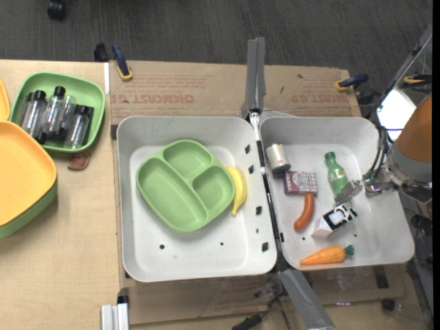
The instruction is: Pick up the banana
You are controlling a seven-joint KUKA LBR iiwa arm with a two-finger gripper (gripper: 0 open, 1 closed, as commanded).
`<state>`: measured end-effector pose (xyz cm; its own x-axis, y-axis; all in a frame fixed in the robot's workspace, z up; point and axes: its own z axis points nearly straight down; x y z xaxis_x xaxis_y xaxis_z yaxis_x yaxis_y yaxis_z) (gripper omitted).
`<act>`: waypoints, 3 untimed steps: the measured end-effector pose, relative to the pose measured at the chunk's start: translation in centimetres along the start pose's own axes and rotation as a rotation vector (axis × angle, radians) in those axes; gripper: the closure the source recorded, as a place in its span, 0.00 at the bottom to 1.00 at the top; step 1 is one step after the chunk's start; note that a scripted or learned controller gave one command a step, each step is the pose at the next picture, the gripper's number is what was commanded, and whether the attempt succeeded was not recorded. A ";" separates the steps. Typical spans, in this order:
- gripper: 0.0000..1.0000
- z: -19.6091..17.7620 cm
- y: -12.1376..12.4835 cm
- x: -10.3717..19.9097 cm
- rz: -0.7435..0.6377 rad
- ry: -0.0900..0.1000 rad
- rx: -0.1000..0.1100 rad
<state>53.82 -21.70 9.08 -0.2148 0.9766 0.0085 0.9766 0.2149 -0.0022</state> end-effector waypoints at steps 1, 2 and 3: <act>0.00 0.0 1.0 3.1 -0.027 -0.007 -0.001; 1.00 -0.9 1.0 3.1 -0.023 -0.007 -0.001; 1.00 0.1 -2.4 8.6 0.187 -0.007 0.000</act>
<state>49.61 -13.80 9.06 -0.0296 0.9996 0.0011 0.9996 0.0296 -0.0036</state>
